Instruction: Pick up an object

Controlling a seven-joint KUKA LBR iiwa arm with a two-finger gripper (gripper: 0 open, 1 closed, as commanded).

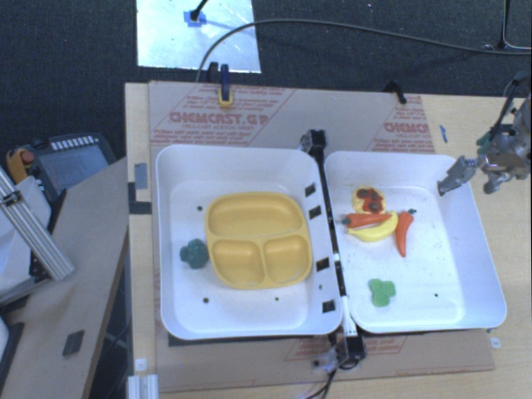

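In the right bin (pixel 465 248) lie a small pizza slice (pixel 368 199), a yellow banana (pixel 374 228) with a red-orange chili (pixel 362 219) across it, an orange carrot (pixel 403 232) and a green broccoli piece (pixel 381 292). My gripper (pixel 474 175) hangs over the bin's upper right corner, well to the right of the toys. Its two fingers are spread apart with nothing between them.
The left bin (pixel 179 189) holds a yellow three-compartment tray (pixel 253 239) and a dark green broccoli (pixel 194 254) beside it on the left. A black divider strip (pixel 326 231) runs between the bins. A teach pendant (pixel 71 166) sits off the bench at left.
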